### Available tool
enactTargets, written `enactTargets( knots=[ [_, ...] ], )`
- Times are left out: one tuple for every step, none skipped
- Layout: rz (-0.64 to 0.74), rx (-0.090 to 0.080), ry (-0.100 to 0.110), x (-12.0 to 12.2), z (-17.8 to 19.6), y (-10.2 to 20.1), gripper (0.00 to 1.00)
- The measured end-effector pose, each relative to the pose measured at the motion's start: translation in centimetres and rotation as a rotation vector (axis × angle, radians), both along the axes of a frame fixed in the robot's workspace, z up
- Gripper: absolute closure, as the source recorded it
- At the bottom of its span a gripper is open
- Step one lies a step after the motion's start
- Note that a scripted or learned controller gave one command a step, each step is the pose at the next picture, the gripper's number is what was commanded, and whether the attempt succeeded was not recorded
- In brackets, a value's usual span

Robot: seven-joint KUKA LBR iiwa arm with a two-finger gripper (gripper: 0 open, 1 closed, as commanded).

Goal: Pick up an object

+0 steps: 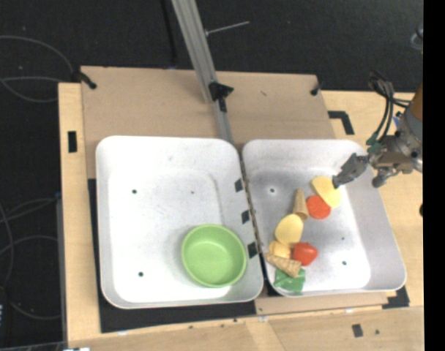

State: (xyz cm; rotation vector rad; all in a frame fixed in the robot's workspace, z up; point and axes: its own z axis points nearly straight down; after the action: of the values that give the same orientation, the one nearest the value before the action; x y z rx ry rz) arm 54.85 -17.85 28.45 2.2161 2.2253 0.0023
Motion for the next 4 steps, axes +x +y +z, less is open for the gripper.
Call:
enactTargets(
  knots=[
    [0.0,0.0,0.0,0.0,0.0,0.0,0.0],
    [-0.006,-0.002,0.004,-0.2,-4.6,0.7,0.0],
    [-0.008,-0.002,0.005,-0.3,-9.3,1.4,0.0],
    [-0.009,-0.002,0.005,0.5,-14.2,1.4,0.0]
  ],
)
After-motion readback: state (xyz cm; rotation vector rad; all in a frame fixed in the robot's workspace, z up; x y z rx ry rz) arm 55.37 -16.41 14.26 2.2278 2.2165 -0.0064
